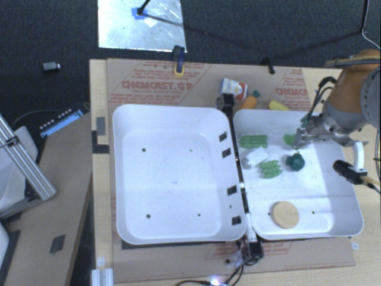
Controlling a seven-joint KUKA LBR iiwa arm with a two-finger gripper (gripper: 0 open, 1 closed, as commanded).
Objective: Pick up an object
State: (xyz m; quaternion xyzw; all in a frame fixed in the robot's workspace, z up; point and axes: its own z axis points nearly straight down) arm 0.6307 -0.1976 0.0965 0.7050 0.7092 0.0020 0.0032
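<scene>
The right bin [340,190] holds several small objects: a bumpy green piece [253,140], a second green piece [270,169], a white block [256,157], a dark teal lump [294,161] and a round wooden disc [285,214]. A small green bit [289,139] lies near the bin's far side. My gripper [300,138] hangs low over the right bin, right beside that green bit and just above the teal lump. The grey arm with its orange band [348,94] reaches in from the right.
The left bin [172,177] sits beside the right one, with a row of black clips [231,171] along the shared wall. Behind the bins lie an orange item [250,102], a yellow item [277,106] and a white box [232,88]. A clamp [178,61] stands at the board's far edge.
</scene>
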